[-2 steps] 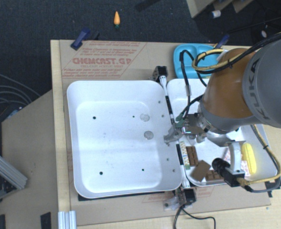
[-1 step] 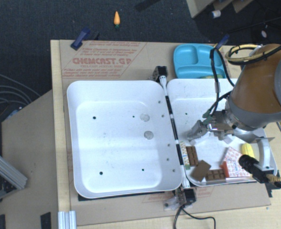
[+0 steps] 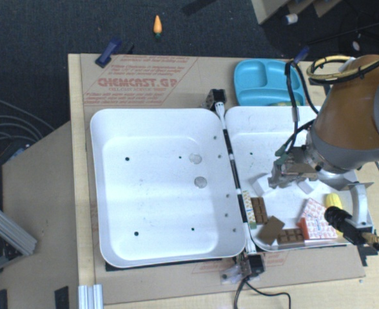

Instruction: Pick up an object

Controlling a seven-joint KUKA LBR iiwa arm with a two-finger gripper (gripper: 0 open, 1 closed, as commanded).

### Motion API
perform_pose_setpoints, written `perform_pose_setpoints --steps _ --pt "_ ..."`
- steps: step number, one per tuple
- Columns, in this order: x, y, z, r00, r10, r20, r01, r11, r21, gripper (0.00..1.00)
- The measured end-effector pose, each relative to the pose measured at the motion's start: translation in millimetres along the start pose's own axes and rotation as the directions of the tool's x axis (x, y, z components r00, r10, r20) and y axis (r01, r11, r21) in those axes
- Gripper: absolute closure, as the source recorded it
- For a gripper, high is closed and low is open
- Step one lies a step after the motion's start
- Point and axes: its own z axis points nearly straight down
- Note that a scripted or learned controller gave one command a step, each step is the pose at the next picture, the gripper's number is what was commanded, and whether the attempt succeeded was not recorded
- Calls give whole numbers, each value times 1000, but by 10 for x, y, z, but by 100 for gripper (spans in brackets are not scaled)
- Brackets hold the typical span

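brown bar [image 3: 258,210] lies lengthwise beside the divider [image 3: 231,166].

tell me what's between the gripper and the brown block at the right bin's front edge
In the camera view, bare white bin floor separates the gripper from the brown block; a dark bar lies just left of that stretch.

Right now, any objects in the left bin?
No: the left bin shows only bare white floor, while the brown blocks lie in the right bin.
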Motion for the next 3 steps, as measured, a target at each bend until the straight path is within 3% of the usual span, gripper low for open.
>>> perform_pose_setpoints --steps 1,2,3 --pt "2 4 -98 1000 -1 1 1 1000 -1 100" --pt "425 -2 -308 1000 -1 -1 1 1000 1 100" --pt "423 -3 -307 1000 -1 -1 1 1000 2 0"
